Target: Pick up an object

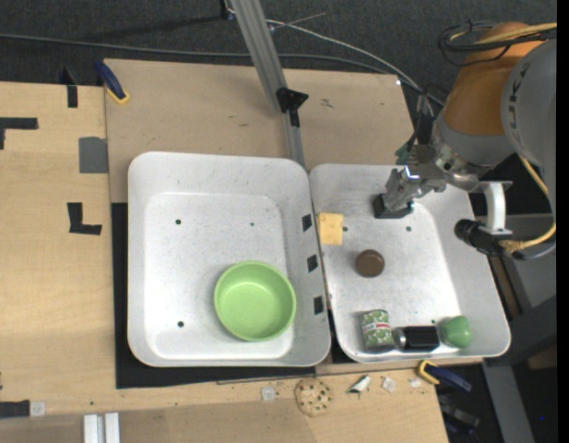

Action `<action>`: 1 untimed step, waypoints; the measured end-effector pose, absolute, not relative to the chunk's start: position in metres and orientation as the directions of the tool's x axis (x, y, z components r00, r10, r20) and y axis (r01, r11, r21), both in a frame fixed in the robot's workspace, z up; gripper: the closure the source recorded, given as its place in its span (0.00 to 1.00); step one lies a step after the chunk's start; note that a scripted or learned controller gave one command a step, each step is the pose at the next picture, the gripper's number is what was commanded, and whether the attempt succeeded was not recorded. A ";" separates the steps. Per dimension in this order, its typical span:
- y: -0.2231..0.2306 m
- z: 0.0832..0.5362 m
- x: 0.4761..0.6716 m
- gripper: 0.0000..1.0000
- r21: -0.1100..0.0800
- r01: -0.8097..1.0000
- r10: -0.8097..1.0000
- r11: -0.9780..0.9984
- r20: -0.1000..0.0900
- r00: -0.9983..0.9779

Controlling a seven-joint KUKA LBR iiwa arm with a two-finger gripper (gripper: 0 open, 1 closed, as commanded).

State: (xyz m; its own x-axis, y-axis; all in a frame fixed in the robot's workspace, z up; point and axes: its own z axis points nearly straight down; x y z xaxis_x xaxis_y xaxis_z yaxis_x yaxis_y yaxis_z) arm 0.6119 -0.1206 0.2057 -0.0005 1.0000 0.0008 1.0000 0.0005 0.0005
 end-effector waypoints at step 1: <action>-0.120 0.248 0.612 1.00 0.001 1.000 1.000 0.001 0.001 -0.001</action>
